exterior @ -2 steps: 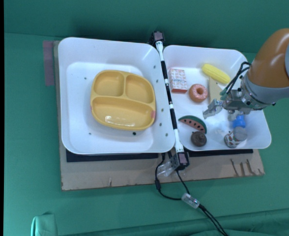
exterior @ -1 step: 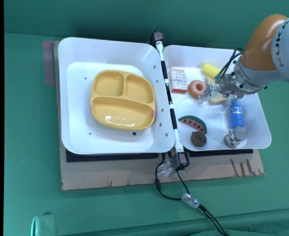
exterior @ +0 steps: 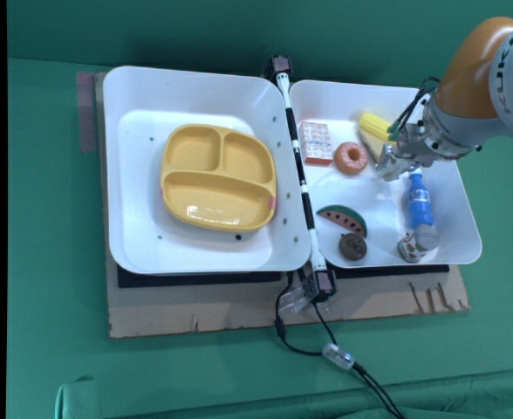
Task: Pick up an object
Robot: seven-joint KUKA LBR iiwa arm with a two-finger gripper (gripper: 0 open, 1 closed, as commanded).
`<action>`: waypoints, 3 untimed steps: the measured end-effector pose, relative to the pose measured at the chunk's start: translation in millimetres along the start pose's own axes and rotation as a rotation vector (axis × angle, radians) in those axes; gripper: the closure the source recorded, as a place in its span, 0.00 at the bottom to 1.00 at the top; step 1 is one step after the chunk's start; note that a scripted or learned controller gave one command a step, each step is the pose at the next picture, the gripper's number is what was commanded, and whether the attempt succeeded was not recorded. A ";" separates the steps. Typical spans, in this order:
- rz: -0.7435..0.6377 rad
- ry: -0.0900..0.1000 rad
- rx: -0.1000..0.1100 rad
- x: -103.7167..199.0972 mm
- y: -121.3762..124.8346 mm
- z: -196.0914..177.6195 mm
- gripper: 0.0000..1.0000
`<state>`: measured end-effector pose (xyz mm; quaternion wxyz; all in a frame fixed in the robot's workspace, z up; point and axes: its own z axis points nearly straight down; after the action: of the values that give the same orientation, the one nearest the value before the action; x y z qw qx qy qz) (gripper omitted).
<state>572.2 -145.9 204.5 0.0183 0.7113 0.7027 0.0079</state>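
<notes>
- Gripper low in right bin, beside ridged yellow corn; finger spread unreadable.
- Glossy ring donut nearby; blue bottle just beside.

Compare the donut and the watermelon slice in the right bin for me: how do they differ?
The donut is a round pinkish-orange ring with a hole; the watermelon slice is a red wedge with a green rind and dark seeds. The donut sits toward the bin's far side, close to the gripper; the watermelon slice lies nearer the front, by the brown cookie. Both lie flat in the right bin, untouched.
</notes>
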 end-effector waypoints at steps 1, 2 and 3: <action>0.000 0.000 0.000 0.0 0.0 0.0 0.00; -0.008 0.007 0.023 -33.4 88.0 21.7 0.00; -0.005 -0.004 0.011 -36.1 91.2 3.8 1.00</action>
<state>663.0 -183.2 204.6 0.0157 0.7095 0.7046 0.0022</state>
